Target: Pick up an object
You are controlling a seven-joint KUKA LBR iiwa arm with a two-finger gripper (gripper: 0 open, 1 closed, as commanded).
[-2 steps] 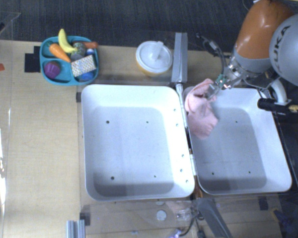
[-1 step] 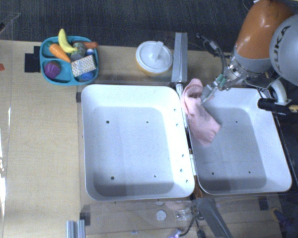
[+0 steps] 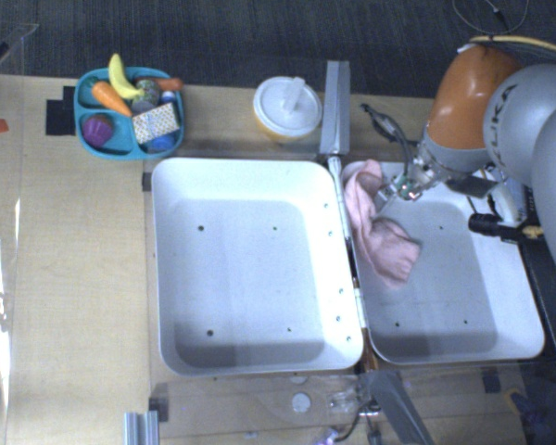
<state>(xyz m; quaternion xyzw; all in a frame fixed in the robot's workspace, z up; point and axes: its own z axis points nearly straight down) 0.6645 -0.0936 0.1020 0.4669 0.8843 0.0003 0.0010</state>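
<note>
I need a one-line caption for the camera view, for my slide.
Arm's claw touching a pink cloth in the right bin, beside the left bin.

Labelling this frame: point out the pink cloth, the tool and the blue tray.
pink cloth [image 3: 385, 244]: camera view, on its bunched lower fold in the right bin.
tool [image 3: 400, 187]: camera view, at its tip over the cloth's upper edge.
blue tray [image 3: 84, 147]: camera view, on its rim at lower left.

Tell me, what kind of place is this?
Probably a robot test lab: a robot arm reaches over two white bins on a bench, toward a pink cloth, with toy food nearby.
</note>
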